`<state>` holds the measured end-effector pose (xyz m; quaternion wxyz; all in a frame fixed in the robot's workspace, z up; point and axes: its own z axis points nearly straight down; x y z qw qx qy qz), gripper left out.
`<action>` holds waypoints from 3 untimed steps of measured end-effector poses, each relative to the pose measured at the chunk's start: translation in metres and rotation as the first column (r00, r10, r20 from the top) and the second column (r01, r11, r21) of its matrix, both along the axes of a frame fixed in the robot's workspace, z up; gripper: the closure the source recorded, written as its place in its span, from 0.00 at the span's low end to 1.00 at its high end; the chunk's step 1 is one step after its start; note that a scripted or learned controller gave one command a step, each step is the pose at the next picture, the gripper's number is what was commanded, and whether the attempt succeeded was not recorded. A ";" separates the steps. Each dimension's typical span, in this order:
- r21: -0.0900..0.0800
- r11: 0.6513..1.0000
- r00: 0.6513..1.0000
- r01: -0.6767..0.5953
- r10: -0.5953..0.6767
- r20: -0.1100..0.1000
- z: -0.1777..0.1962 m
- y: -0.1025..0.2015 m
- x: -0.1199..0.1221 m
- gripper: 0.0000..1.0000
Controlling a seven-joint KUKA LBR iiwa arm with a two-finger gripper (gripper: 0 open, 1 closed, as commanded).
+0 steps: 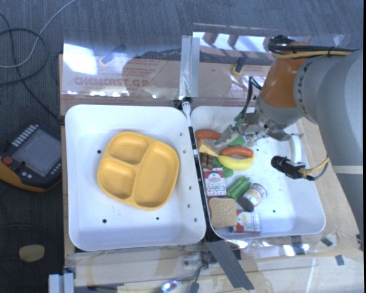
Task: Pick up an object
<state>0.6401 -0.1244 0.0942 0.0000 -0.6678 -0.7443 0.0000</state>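
The right bin [305, 206] holds a heap of toy foods along its left side. Among them are a yellow banana [236, 162], an orange-red piece [208, 135], a red carton [215, 182], a green piece [238, 187], a small can [254, 195], a brown round slice [223, 210] and a red and white packet [248, 222]. My gripper [236, 137] hangs low over the upper end of the heap, just above the banana and beside the orange-red piece. Its tip blends into the items below it.
A yellow divided plate [138, 168] lies in the middle of the left bin [85, 224]. A black cable connector [287, 165] hangs from the arm over the right bin. A clear wall [189, 66] stands behind both bins. A handheld pendant [27, 157] lies on the floor at left.
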 end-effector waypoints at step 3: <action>-0.005 0.997 0.997 -0.076 0.076 0.017 -0.002 0.013 -0.041 0.00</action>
